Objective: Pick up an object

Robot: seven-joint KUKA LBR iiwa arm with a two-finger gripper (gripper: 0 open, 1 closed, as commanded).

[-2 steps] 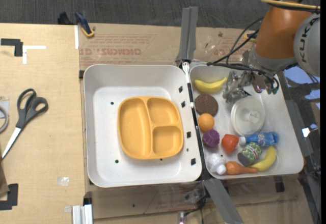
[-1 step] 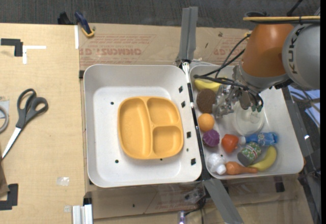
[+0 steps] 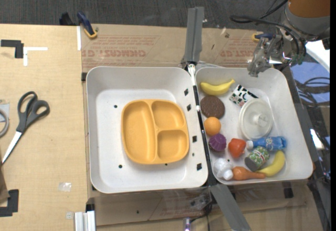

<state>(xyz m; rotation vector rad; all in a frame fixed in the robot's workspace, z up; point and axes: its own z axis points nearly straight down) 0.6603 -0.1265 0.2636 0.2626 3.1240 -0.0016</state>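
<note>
The right bin [image 3: 292,100] holds several small objects: a yellow banana [image 3: 217,87], a brown round cookie [image 3: 212,106], an orange ball [image 3: 212,125], a purple piece [image 3: 217,143], a red piece [image 3: 237,147], a clear plastic cup [image 3: 256,117], a black-and-white item [image 3: 241,95], a blue bottle [image 3: 269,144], a second banana [image 3: 276,164] and a carrot [image 3: 247,174]. My gripper [image 3: 258,64] hangs over the bin's back right corner, above and to the right of the black-and-white item, with nothing seen in it.
The left bin [image 3: 100,119] holds a yellow divided plate [image 3: 156,131]. Scissors [image 3: 23,117] lie on the wooden bench at the left. A grey divider bar [image 3: 194,35] runs back from between the bins. Cables hang at the right.
</note>
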